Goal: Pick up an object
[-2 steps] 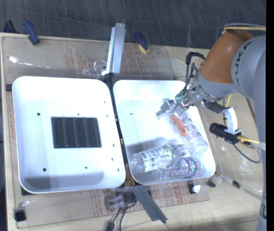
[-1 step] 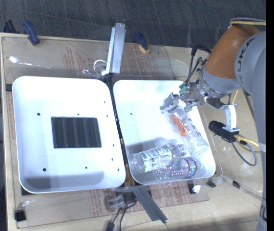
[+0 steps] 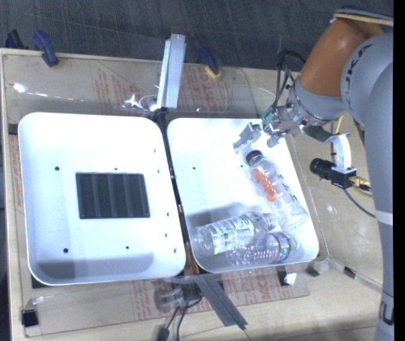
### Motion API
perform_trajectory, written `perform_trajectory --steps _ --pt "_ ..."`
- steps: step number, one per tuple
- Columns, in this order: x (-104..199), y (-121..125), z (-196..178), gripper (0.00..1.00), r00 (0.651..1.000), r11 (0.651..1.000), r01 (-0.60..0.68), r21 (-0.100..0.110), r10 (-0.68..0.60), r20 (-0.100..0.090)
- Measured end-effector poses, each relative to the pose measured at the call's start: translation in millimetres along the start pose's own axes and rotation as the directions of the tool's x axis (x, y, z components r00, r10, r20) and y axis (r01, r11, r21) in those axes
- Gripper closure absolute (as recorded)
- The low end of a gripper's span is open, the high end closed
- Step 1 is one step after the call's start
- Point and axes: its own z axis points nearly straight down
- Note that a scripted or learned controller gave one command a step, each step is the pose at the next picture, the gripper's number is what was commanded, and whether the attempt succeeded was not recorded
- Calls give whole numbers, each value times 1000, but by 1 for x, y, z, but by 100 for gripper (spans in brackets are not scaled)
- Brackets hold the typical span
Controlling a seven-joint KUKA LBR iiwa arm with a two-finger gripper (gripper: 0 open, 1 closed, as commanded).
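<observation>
Clear bottles (image 3: pixel 252 226) in right bin (image 3: pixel 202 148)

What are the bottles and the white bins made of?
The bottles look like clear plastic: you can see the bin through them, and their thin walls catch glints. The bins look like smooth, matte white plastic with rounded, moulded corners, though painted metal can't be ruled out.

Two white bins (image 3: pixel 42 141) sit on a pale tan tabletop (image 3: pixel 344 290). The left bin holds a dark grey ribbed panel (image 3: pixel 112 195). The right bin holds clear plastic bottles (image 3: pixel 232 234), one with a black cap and orange label (image 3: pixel 268 177). Blue clamps (image 3: pixel 45 46) grip the far edge. The arm (image 3: pixel 362 62) is grey with an orange band.
</observation>
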Motion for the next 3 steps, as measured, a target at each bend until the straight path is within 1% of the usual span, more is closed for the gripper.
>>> perform_trajectory --steps 1,2,3 --pt "-3 26 116 0 999 999 49 4 -49 -3" --pt "-2 1 -13 0 998 998 58 -1 -58 0" --pt "0 2 5 0 994 994 114 3 -114 -2"
